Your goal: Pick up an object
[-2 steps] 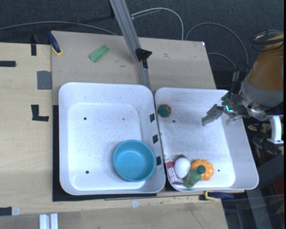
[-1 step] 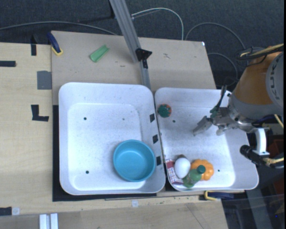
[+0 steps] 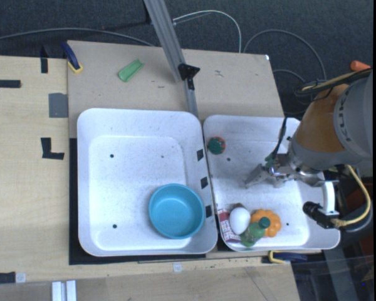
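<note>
— In the right-hand shallow white bin [image 3: 250,130], where is your tool [image 3: 250,180]?

— Low over the bin's bare middle, fingers spread apart, nothing between them.

— And your objects?

— A white egg [image 3: 240,219], an orange pumpkin-shaped toy [image 3: 267,222] and a green bottle [image 3: 253,232] crowd its near edge; a small green-and-red ball [image 3: 216,145] sits by its left wall. A round blue bowl [image 3: 176,210] fills the left bin's near-right corner.

Both bins [image 3: 100,127] are white with a few dark specks. The bowl [image 3: 176,211] is sky blue. A white egg [image 3: 240,219] lies beside an orange toy [image 3: 268,222] and a green piece [image 3: 252,234]. The small ball [image 3: 216,145] is green and red. A bright green block [image 3: 130,70] lies on the tan bench [image 3: 238,83].
</note>
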Tool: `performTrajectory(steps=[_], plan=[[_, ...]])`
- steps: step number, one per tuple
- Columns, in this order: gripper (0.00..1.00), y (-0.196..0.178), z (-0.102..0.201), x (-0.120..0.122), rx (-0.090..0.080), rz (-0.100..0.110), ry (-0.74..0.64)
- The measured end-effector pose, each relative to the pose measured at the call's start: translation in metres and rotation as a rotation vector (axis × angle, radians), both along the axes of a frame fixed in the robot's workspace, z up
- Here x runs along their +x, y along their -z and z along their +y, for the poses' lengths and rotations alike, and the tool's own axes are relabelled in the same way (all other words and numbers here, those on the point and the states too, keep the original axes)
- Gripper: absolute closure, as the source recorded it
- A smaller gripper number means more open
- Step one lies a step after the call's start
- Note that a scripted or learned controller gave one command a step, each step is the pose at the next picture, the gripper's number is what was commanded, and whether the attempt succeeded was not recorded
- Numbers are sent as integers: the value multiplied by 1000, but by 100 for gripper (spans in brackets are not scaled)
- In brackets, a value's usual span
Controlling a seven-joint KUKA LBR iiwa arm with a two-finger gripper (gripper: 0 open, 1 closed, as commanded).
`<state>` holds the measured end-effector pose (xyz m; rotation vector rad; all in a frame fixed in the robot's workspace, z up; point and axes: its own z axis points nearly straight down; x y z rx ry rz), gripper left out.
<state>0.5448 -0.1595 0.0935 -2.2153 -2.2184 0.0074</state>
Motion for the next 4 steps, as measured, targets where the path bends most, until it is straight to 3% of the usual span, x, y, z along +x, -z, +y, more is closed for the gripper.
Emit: performTrajectory(steps=[1, 4], plan=[[100, -13, 0, 1, -1, -5, 0], [100, -173, 16, 10, -3, -14, -1]])
